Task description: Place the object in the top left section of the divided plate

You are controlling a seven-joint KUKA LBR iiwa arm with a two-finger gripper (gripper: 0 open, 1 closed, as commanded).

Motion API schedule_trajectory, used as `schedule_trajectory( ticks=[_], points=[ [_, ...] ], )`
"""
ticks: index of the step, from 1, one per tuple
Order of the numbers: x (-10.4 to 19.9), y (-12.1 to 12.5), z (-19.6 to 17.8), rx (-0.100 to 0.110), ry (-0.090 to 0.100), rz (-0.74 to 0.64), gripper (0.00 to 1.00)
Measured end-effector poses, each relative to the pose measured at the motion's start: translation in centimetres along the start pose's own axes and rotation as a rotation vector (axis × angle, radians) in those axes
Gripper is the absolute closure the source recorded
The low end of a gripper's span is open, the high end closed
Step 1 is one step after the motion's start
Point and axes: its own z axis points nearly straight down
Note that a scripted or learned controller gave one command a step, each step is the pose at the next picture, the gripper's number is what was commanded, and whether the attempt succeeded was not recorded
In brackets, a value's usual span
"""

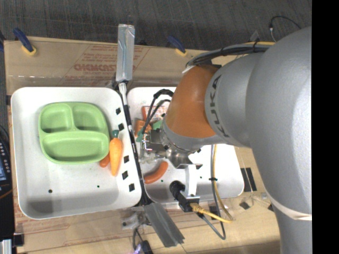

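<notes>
In the camera view, a light green divided plastic plate (74, 131) lies in the left white bin (32, 194) on the bench (63, 62); a small orange toy carrot (115, 150) lies just beside the plate's right edge, its long axis running up and down the view, green stem end at the top; the pincer (151, 142) sits low over the right white bin (230, 176), and whether it is open or grips anything cannot be told; a red-orange sausage-shaped toy (155, 173) lies below it, tilted.
</notes>
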Motion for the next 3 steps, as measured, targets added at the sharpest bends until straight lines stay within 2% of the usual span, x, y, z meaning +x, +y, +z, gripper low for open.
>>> schedule_trajectory(
  ticks=[1, 2, 3],
  points=[
    [-6.8, 0.5, -0.3, -0.003, 0.0, 0.07, 1.0],
    [-15.4, 8.3, -0.1, -0.002, 0.001, 0.287, 1.0],
    [-18.5, 7.2, 0.4, 0.001, 0.003, 0.456, 1.0]
  ],
)
